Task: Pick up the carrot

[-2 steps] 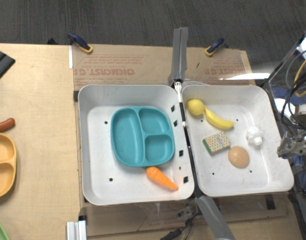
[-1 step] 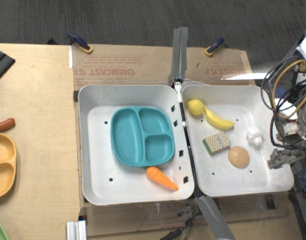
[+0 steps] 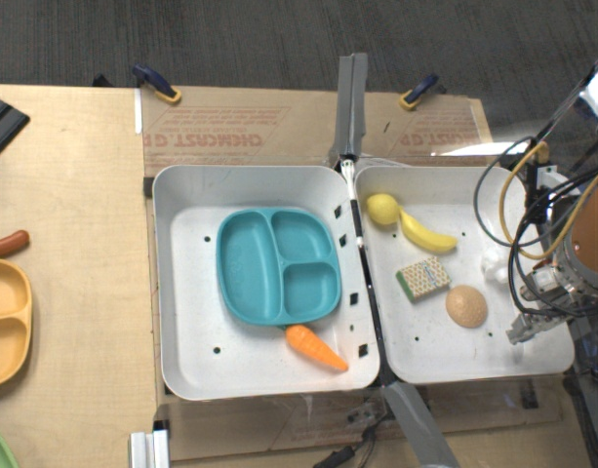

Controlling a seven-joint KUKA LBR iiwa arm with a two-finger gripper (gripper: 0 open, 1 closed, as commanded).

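I am looking down on both bins. The carrot [image 3: 316,348] is lying in the left bin [image 3: 181,291], near its front wall, just beside the front right corner of the teal divided plate [image 3: 277,264]; I cannot tell whether the two are touching. Its thick end is pointing toward the plate and its tip toward the bin's front right corner.

The gripper [image 3: 526,330] is sitting at the far right of the right bin [image 3: 425,364], well apart from the carrot, with cables looping above it. From this angle I cannot tell how its jaws are standing, and I am seeing nothing between them.

In the right bin, a lemon [image 3: 381,209] is resting at the back left, with a banana [image 3: 426,234] just beside it. A small green and white box [image 3: 422,279] is lying near the middle, and a tan egg-shaped object [image 3: 465,306] is sitting just to its right.

On the bench to the left, a sausage [image 3: 6,243] is lying near an orange divided plate [image 3: 4,325].
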